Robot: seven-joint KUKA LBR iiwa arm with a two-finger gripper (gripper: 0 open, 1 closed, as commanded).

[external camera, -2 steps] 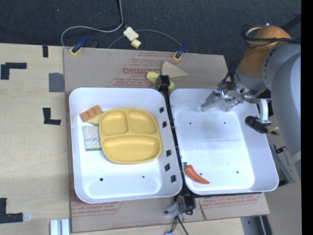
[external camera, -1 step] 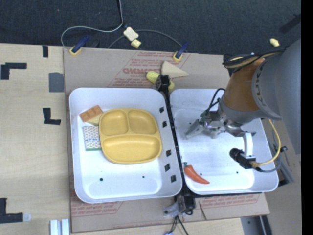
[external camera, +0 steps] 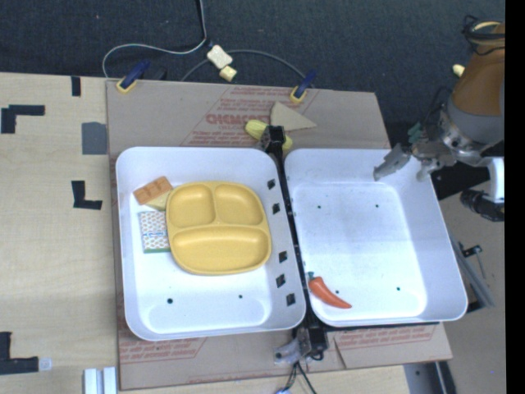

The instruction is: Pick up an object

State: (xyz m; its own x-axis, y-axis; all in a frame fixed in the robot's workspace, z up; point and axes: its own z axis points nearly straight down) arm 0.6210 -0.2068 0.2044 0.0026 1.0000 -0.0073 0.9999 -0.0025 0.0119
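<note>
An orange carrot-like piece [external camera: 329, 294] lies at the near left corner of the right bin [external camera: 426, 245]. In the left bin [external camera: 205, 314] a yellow divided plate [external camera: 219, 226] rests with a brown block [external camera: 152, 190] and a patterned packet [external camera: 152, 230] at its left side. My gripper [external camera: 408, 167] hangs over the far right corner of the right bin, well away from the carrot piece. Its fingers [external camera: 388, 166] are spread open with nothing between them.
The bins stand on a cardboard sheet [external camera: 238, 113] held by clips. A yellow-and-black clamp [external camera: 275, 136] sits at the far end of the divide between the bins. Cables [external camera: 197, 15] run behind the bench.
</note>
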